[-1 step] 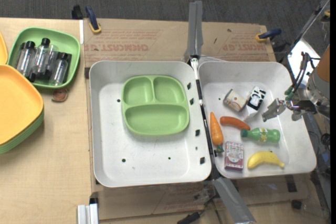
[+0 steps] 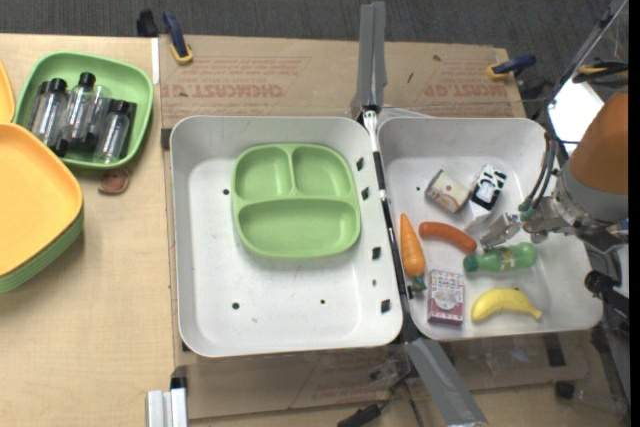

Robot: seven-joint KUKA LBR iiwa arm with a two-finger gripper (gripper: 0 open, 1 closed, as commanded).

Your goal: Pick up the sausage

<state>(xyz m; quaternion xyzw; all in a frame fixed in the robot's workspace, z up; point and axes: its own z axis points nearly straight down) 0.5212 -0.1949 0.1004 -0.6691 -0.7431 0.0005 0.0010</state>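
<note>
The gripper (image 2: 500, 231) hangs low in the right bin (image 2: 530, 130), its two metal fingers (image 2: 492, 233) parted a little with nothing between them, their tips pointing toward the bin's left wall. Just beside the fingertips, toward that wall, lies the sausage (image 2: 447, 235), a reddish-orange link set at a slant near the middle of the bin; whether the tips touch it cannot be told. A green bottle (image 2: 500, 260) lies on its side right under the gripper, toward the bin's front edge. Further front rest a banana (image 2: 505, 305) and a small pink box (image 2: 446, 298), and a carrot (image 2: 411, 246) lies along the left wall. Toward the back sit a small tan packet (image 2: 449, 191) and a black-and-white object (image 2: 489, 187). In the left bin (image 2: 200, 245), a green divided plate (image 2: 296, 200) sits near the back edge.
</note>
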